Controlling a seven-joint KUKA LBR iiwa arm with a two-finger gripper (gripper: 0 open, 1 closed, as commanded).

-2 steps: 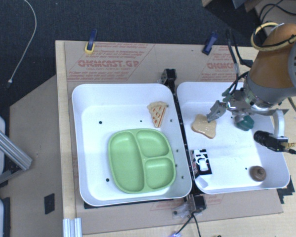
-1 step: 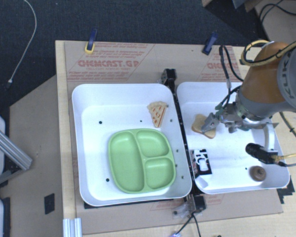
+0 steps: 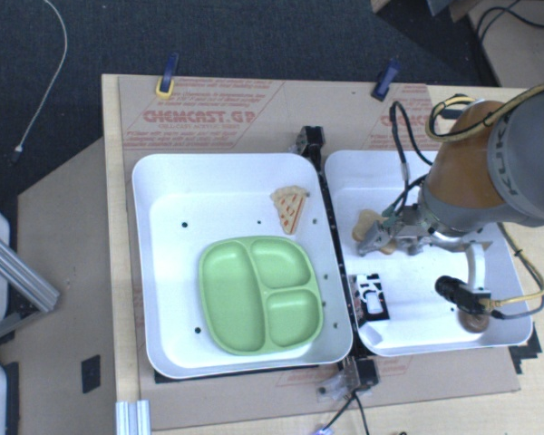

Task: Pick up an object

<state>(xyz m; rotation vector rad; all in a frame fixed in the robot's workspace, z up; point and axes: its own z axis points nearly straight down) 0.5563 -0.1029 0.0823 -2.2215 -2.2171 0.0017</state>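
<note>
Green plate [image 3: 258,293]: a divided tray, lying flat near the front of the left bin [image 3: 154,243].
Toy waffle slice [image 3: 289,207]: behind the plate, near the bin's right wall.
Gripper [image 3: 378,235]: low in the right bin [image 3: 417,329], just beside a tan object [image 3: 367,219] (the likely target); whether it holds anything, I cannot tell.
Advice: centre over the tan piece before closing, I think.
</note>
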